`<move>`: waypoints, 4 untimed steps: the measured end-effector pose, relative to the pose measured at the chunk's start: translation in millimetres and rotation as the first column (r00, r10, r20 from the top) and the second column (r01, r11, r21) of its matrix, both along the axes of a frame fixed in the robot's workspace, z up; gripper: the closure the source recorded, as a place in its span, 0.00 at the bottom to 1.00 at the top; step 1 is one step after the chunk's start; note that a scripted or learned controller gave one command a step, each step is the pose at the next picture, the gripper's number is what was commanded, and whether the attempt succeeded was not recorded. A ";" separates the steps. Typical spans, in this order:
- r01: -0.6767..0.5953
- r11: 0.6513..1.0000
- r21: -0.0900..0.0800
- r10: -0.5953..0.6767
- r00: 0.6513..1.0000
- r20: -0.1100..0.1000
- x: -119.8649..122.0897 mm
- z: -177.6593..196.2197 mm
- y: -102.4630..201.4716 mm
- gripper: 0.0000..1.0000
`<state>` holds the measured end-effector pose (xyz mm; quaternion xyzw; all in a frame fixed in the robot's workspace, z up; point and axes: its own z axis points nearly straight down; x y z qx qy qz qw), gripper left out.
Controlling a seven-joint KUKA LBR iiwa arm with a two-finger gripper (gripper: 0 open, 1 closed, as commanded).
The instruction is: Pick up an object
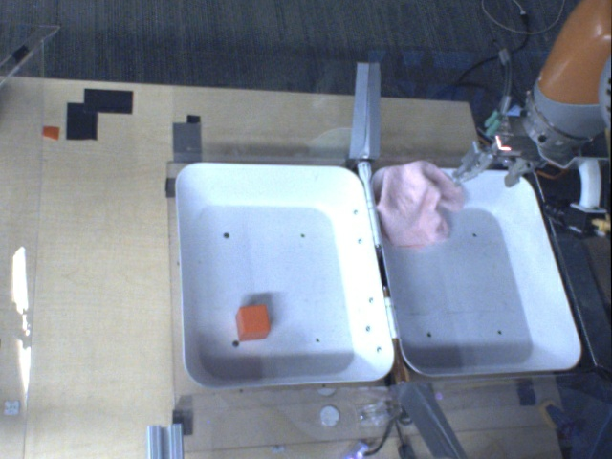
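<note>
Arm above the right bin's far edge, cloth beside it.

The gripper (497, 165) sits at about 1 o'clock over the right bin (559, 338), its thin fingers spread apart with nothing between them. The pink cloth (415, 204) lies bunched at that bin's 11 o'clock corner, against the divider, just left of the nearer fingertip. An orange block (253, 322) rests at 7 o'clock in the left bin (196, 256).
</note>
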<state>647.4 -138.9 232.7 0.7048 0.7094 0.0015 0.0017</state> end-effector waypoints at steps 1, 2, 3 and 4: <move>0.000 1.000 0.000 0.000 1.000 0.000 0.0 0.1 0.0 0.00; 0.157 0.988 0.000 -0.157 0.988 0.005 -11.5 62.6 14.5 0.00; 0.095 0.995 0.001 -0.095 0.995 -0.002 9.9 -89.1 50.9 0.00; 0.056 0.998 -0.001 -0.056 0.998 0.009 -3.7 -141.6 -13.0 0.00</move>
